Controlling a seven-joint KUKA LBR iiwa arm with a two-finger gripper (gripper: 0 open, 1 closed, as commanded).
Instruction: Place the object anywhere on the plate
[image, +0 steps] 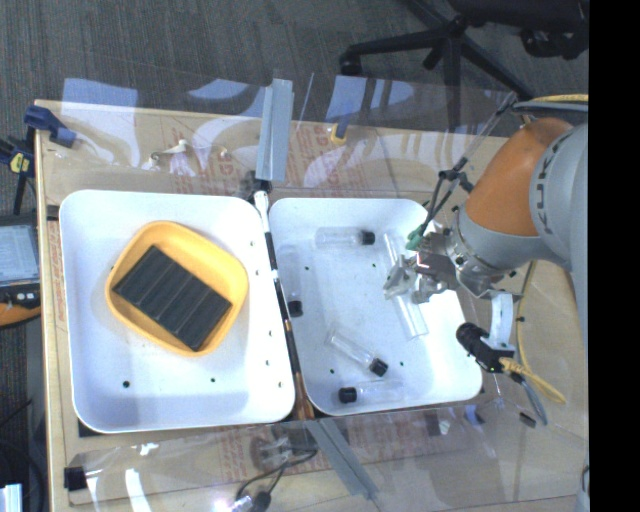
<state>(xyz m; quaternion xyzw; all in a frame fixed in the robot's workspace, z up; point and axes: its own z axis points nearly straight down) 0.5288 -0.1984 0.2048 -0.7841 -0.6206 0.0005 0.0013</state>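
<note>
1. Over the right bin (455, 385), at its right side about midway between far and near rims, my jaws (412, 280) hang below the orange band of my arm (520, 190).
2. Jaw state: I cannot tell from this view. Metal parts and a clear tube crowd the tip, and no gap or closure is readable. I claim no hold on anything.
3. Task objects: several clear vials with black caps lie loose in the right bin.
   - Far vial (342, 238): far-left of my jaws, long axis running left-right, cap at its right end.
   - Near vial (358, 353): near-left of my jaws, long axis slanting from far-left to near-right, cap at the near-right end.
   - A clear tube (411, 318) lies just beside my tip on its near side; whether it touches me is unclear.
   - Loose black caps or short vials sit at the left wall (294, 307) and the near edge (347, 395).
4. Target: the yellow plate (135, 255) with its dark ribbed insert (172, 296) lies in the left bin (85, 400), well apart from my jaws, directly left across the rims where the two bins meet.
5. Governing relation, as a judgement: the tube by my tip is the nearest candidate; any carry then runs leftward over the rims.
</note>
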